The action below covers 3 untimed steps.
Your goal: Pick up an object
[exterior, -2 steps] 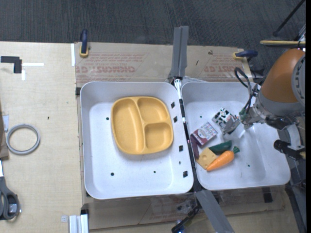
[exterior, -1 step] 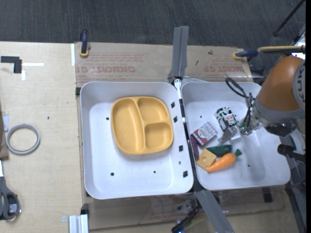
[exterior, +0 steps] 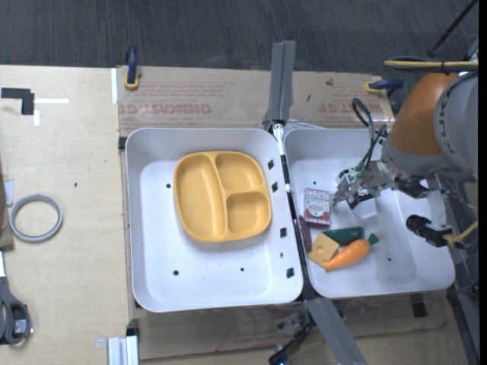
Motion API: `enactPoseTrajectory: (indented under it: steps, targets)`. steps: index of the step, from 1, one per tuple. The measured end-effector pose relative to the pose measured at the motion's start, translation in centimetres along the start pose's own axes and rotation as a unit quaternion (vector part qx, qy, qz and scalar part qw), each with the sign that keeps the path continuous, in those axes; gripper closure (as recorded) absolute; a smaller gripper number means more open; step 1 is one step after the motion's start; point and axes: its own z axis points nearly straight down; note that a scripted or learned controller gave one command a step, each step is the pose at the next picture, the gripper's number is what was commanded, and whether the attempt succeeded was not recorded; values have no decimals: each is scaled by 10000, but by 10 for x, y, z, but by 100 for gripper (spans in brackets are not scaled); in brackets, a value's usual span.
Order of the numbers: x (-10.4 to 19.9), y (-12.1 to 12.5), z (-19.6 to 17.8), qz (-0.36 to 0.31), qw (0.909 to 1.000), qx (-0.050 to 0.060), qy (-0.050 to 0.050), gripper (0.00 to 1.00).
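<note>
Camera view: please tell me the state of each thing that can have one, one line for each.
Divided yellow plate: upright, nothing in its compartments, in the left bin.
Carrot: lying on its side in the right bin.
Small pink carton: lying flat, apart from the gripper.
Gripper: low over the right bin, holding nothing visible.

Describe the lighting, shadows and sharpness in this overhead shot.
Camera view: even, soft light with no harsh glare on the white bins; the yellow plate casts only a faint shadow; the carrot and plate look sharp, while the gripper is small and cluttered, so its detail is hard to read.
</note>
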Motion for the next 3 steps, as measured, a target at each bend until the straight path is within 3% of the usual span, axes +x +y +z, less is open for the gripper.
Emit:
enactPoseTrajectory:
  steps: [1,2,3]
  targets:
    - [0,0,-8,-12,10000,10,-7,100]
    - [-32,-17,0,-421,9991,0,0,100]
    - [10,68,-111,11,10000,-6,-6,100]
